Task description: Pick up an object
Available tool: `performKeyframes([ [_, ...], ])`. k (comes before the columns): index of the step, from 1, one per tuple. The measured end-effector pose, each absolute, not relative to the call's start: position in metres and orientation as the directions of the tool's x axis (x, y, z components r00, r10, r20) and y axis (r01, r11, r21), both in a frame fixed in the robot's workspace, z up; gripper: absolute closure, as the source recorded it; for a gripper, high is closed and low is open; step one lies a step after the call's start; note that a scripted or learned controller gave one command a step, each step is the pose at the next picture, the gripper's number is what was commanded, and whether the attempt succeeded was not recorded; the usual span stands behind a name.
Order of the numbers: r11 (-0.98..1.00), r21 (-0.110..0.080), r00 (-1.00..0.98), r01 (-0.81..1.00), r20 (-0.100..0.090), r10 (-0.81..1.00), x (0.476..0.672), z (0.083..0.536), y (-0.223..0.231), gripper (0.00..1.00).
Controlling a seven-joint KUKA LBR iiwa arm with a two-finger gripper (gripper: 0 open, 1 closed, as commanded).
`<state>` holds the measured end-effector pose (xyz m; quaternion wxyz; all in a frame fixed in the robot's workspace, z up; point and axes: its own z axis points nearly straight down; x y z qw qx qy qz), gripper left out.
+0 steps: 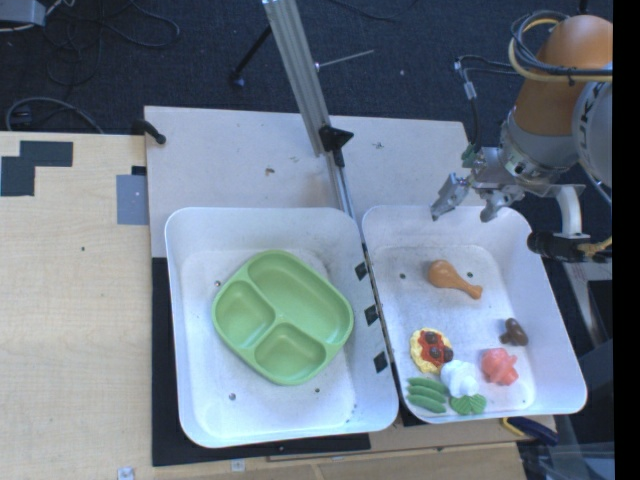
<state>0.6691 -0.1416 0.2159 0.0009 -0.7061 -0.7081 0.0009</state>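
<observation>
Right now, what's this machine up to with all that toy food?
The robot arm's gripper hovers over the far edge of the right bin, its fingers open and holding nothing. Below it lie a toy chicken drumstick, a small pizza, and other play foods. The left bin holds a green divided plate.

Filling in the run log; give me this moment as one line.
arm: over right bin's far edge | gripper: open, holding nothing | nearest item: toy drumstick | green plate: in left bin
</observation>
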Motion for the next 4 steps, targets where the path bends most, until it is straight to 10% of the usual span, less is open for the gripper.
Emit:
performKeyframes([
  [4,0.002,-0.005,-0.002,1.0,0.0,1.0,0.667,0.09,-0.146,0.0],
])
